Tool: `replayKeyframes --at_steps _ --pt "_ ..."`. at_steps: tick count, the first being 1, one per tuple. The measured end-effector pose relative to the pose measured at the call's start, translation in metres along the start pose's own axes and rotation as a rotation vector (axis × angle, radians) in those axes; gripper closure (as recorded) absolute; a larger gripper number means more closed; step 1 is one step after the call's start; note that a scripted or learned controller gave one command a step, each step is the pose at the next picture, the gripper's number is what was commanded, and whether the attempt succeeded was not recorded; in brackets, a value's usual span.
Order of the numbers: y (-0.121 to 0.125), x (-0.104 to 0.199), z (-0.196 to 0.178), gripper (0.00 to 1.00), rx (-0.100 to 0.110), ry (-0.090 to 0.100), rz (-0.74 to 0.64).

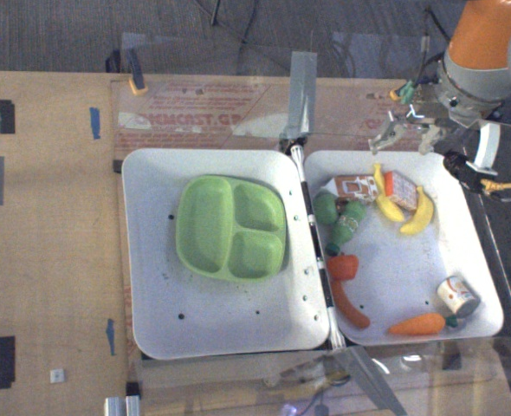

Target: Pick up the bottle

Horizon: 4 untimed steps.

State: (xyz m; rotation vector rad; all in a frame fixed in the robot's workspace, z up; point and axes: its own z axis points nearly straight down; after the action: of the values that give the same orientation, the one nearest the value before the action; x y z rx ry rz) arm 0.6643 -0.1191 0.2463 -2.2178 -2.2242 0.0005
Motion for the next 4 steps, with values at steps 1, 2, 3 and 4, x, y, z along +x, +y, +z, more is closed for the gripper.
replayKeyframes --at_steps 1,2,3,4 --pt "-0.003 -0.036 0.128 0.00 -0.027 -0.003 0.219" --pt "-0.079 -0.024 0.139 0.00 -0.057 0.000 0.400" --pt "-0.091 -0.019 0.067 0.00 -0.002 0.000 0.224" --pt "-0.086 0.026 0.157 0.00 -0.013 0.001 0.328"
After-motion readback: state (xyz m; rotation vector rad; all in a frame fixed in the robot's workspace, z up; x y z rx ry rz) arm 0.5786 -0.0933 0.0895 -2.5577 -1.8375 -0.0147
